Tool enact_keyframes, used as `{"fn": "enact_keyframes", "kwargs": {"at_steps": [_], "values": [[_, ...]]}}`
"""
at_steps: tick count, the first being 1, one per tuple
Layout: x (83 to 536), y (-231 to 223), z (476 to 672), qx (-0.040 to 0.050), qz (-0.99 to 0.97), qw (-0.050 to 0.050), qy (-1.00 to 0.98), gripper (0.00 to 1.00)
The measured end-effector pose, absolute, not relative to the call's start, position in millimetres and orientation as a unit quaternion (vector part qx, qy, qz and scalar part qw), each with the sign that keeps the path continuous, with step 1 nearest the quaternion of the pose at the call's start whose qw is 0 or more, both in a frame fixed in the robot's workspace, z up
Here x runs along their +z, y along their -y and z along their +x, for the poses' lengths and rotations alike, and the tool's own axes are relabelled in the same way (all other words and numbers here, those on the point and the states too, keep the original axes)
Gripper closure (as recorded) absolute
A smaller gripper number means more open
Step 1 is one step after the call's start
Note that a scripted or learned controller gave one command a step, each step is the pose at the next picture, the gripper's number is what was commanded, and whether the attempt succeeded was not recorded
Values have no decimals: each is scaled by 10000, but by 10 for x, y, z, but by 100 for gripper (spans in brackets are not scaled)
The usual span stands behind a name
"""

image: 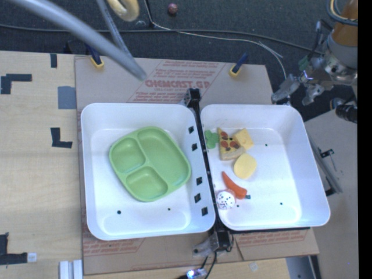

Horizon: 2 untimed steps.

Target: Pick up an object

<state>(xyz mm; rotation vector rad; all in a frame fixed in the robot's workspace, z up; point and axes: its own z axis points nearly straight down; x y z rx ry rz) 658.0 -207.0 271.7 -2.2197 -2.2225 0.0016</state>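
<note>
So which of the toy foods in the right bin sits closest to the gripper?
The yellow cheese wedge, the piece farthest toward the bin's upper right, where the gripper hovers outside the rim. The other pieces lie lower or further left.

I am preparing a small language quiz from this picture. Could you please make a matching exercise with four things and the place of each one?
Things:
1. green divided plate
2. orange carrot
3. gripper
4. pizza slice

Places:
A. above the right bin's far right corner
B. left bin
C. right bin, far part
D. right bin, near the white ball

Pairs: 1-B, 2-D, 3-A, 4-C
</note>
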Motion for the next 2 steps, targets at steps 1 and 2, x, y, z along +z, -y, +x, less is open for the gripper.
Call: {"fn": "enact_keyframes", "kwargs": {"at_steps": [1,2], "values": [[2076,2104,6581,26,-7069,26,7073,0],[1428,2053,6573,26,-7062,28,7080,0]]}}
